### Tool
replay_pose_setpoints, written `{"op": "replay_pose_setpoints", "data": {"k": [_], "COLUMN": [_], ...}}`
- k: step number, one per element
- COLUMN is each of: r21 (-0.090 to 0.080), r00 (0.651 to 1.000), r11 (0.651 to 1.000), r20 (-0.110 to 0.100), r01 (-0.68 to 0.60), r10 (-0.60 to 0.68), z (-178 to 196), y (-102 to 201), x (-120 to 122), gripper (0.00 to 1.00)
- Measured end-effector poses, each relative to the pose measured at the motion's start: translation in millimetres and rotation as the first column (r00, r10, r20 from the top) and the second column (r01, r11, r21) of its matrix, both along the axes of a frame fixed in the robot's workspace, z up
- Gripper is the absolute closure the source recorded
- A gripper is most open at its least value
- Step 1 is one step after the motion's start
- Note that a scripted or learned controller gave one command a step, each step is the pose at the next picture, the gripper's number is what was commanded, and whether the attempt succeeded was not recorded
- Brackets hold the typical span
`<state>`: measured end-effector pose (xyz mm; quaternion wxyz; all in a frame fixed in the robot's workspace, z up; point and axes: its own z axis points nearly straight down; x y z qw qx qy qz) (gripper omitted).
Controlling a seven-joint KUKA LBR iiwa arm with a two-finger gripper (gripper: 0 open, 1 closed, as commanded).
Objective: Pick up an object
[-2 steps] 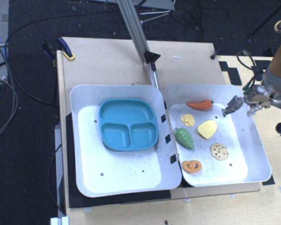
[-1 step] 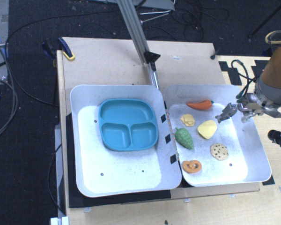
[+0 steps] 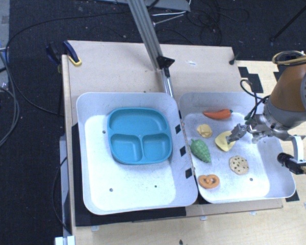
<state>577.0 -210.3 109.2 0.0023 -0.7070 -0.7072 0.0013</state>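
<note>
The right bin (image 3: 275, 185) holds several toy foods: an orange-red pepper (image 3: 218, 114), a pale yellow lump (image 3: 204, 131), a yellow wedge (image 3: 224, 142), a green leafy piece (image 3: 200, 150), a speckled cookie (image 3: 238, 165) and an orange pretzel (image 3: 209, 181). My gripper (image 3: 238, 132) reaches in from the right and is low over the bin. Its tip is right at the upper right edge of the yellow wedge. I cannot tell whether it touches the wedge. The grey and orange arm (image 3: 290, 98) rises behind it.
The left bin (image 3: 92, 188) holds a blue divided tray (image 3: 140, 136). A metal pole (image 3: 145, 24) slants across the bench at the back, ending near the bins' shared edge. Cables hang by the arm's wrist (image 3: 296, 157) over the right bin's right rim.
</note>
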Motion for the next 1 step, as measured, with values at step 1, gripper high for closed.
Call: {"op": "replay_pose_setpoints", "data": {"k": [1], "r21": [-0.003], "r00": [1.000], "r11": [1.000], "r20": [0.007], "r01": [0.000], "r10": [0.000], "z": [14.5], "y": [-0.9], "x": [1.8], "gripper": [1.00]}}
